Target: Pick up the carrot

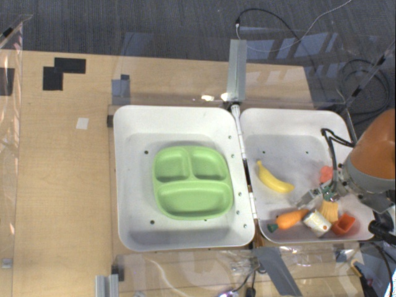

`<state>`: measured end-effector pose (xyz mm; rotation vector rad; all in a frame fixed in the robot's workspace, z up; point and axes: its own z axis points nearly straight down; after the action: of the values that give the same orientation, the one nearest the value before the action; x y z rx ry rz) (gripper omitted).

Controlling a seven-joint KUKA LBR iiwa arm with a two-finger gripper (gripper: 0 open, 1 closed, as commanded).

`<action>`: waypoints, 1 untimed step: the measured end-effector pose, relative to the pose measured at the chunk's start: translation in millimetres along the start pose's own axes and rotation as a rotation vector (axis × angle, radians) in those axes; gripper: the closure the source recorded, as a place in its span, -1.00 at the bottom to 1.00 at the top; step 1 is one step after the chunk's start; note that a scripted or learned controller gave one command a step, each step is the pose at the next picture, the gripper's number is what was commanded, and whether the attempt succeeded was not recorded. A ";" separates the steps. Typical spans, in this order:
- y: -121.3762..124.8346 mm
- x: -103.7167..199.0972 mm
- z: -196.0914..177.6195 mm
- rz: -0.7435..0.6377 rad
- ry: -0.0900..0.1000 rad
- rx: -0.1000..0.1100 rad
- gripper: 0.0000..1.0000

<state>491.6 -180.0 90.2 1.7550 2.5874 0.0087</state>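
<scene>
Below, two smooth white bins sat side by side on a pale wooden bench point(62, 184). The left bin point(133, 166) held a glossy green plate point(192, 181), rounded at the corners and split into three shallow wells, with bare floor all round it. The right bin point(291, 132) was crowded only along its near edge. The carrot point(291, 219), a short orange taper with a dark green stub at its left end, lay close to the near wall. Left and far of it lay a curved yellow banana point(273, 179), apart from the carrot. Just right of the carrot were a white cylinder point(315, 223), a yellow ridged piece point(330, 210) and an orange-red cup point(344, 224). The gripper point(315, 195) hovered just above and right of the carrot, thin metal fingers point(304, 199) slightly parted, clasping nothing. The bin's far half lay bare, while the arm point(374, 153) crowded its right wall.
</scene>
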 end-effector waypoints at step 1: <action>23.4 60.5 -1.9 -0.002 0.005 0.002 -1.00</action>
<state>490.9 -115.1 91.8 1.7556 2.5934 0.0108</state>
